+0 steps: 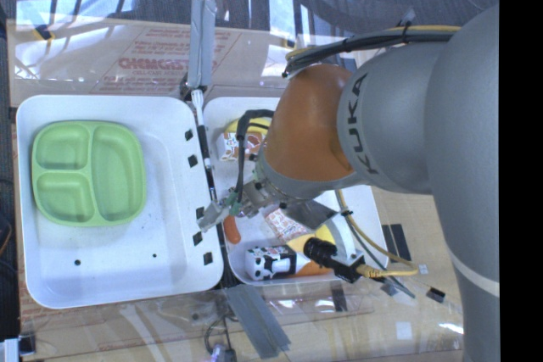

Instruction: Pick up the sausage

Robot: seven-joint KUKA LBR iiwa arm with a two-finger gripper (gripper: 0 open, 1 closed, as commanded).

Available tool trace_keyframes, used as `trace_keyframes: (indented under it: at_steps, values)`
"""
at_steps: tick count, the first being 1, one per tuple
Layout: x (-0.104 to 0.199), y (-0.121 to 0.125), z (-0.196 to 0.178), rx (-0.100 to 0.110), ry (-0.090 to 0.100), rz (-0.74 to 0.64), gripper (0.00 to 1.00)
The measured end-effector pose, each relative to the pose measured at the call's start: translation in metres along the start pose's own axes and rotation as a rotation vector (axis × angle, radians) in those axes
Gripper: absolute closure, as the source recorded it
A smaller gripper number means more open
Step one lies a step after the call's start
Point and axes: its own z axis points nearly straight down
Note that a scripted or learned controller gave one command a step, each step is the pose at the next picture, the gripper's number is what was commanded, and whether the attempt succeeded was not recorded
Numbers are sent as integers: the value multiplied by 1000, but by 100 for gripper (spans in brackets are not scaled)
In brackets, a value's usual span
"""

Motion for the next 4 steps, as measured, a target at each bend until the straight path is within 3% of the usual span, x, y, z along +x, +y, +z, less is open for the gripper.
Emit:
trace_keyframes:
  at_steps: [1, 2, 3, 4]
  values:
    - [-35, -16, 0, 1, 1, -47, 0]
    - [-38, 67, -40, -1, -1, -207, 0]
    - [-30, 1, 0, 3, 1, -194, 0]
    - [28, 11, 1, 3, 2, -249, 0]
